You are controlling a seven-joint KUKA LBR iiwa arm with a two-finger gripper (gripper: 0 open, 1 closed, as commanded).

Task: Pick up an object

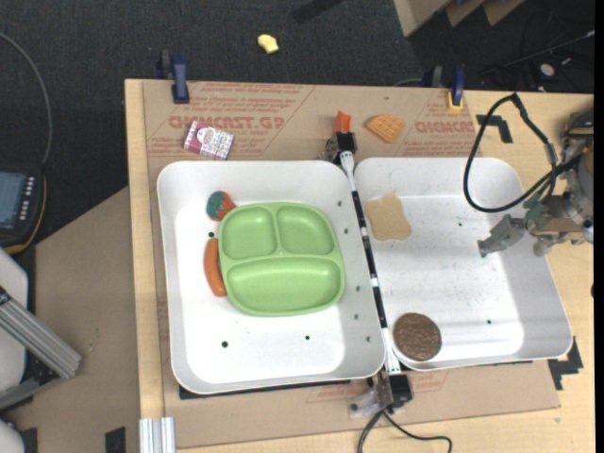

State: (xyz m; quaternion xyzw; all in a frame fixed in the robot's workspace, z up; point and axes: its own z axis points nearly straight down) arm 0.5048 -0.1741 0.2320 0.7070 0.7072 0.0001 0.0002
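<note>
My gripper (510,234) hangs over the right side of the right bin (491,295), with nothing seen in it. A tan slice of bread (387,217) lies at that bin's upper left, well to the gripper's left. A brown round patty (416,336) rests at the bin's lower left corner. In the left bin (274,347), a green divided plate (280,258) takes up the middle. An orange sausage (214,267) lies along the plate's left side, and a small green and red item (220,204) sits above it.
On the bench behind the bins lie a waffle-like cracker (384,127) and a pink packet (209,140). A black cable (481,159) loops over the right bin's upper part. Clamps (177,75) hold the board's far edge.
</note>
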